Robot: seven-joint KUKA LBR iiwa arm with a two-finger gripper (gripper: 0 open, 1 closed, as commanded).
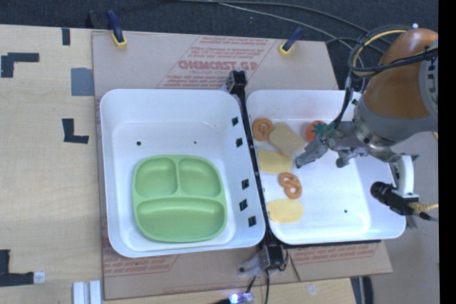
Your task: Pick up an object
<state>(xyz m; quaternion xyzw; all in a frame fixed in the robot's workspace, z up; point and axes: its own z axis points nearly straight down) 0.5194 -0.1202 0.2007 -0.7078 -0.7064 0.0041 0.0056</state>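
Camera view from above has the two white bins side by side on the bench. Over on the left bin (114,153) sits a green divided tray (179,197), three compartments, nothing in them. Across in the right bin (356,224) the food pieces lie toward its left side: a small pretzel ring (262,129) at the top, a tan slab (286,139) just beside it, a pale yellow piece (273,162) below that, a second pretzel (290,185), then a yellow oval (285,211) nearest the front. A red and green item (317,130) is half hidden behind the gripper (322,152), too covered to name. From here I cannot tell how the gripper's pincer stands; the grey arm (399,92) is cut off at the right.
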